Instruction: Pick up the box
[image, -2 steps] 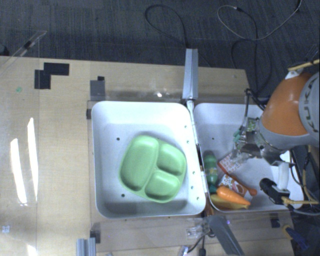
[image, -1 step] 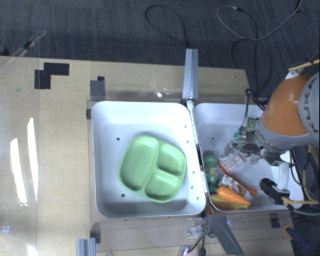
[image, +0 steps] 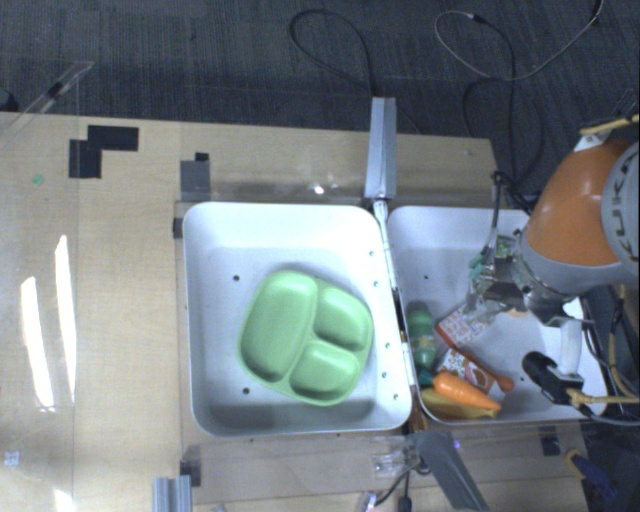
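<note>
A small red-and-white box (image: 460, 327) lies tilted in the right bin (image: 440, 240), near the bin's middle. My gripper (image: 490, 295) hangs directly above the box's upper right corner, reaching in from the right under the orange band of the arm (image: 575, 215). Whether it touches the box I cannot tell. Most of the box's far end is hidden under the gripper.
Just below the box lie a red-orange packet (image: 482, 370), a carrot (image: 465, 390) and a yellow item (image: 445, 406). Green items (image: 422, 335) sit by the bin's left wall. The left bin (image: 215, 240) holds a green divided plate (image: 305, 335).
</note>
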